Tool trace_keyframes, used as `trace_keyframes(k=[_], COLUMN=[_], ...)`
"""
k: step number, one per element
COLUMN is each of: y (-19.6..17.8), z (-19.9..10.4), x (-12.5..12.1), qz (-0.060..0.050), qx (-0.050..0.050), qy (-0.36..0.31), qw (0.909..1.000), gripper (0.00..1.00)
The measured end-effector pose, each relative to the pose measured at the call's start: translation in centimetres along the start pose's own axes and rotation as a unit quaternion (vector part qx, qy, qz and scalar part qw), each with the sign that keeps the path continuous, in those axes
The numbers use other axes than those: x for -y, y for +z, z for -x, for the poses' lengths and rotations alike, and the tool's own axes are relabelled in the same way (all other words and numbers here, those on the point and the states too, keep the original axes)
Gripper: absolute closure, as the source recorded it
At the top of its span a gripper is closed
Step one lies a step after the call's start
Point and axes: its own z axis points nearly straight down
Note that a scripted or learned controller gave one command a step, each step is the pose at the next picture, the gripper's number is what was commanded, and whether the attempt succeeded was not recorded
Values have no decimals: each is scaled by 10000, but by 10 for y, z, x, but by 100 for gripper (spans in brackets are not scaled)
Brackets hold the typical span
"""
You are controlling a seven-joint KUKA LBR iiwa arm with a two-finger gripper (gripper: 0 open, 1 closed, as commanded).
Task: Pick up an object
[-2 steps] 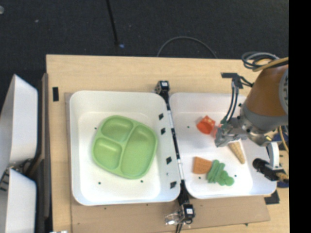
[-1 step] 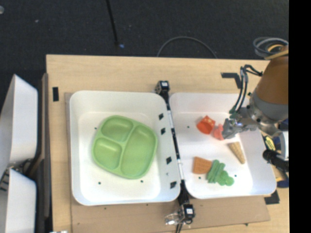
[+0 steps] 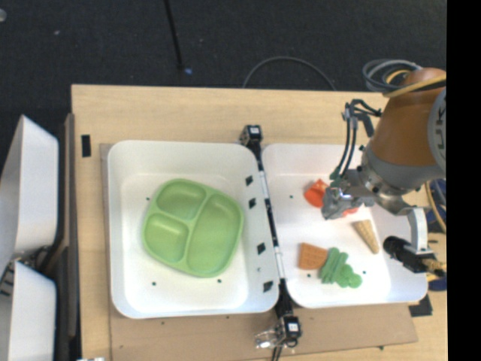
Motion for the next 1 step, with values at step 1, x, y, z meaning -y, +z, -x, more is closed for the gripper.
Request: trace_keyframes(k=[1], y=[-8], z=[-46], x=[7], qz=[-5], qx=[1], qy=[-1], qw=[10000], gripper=[100])
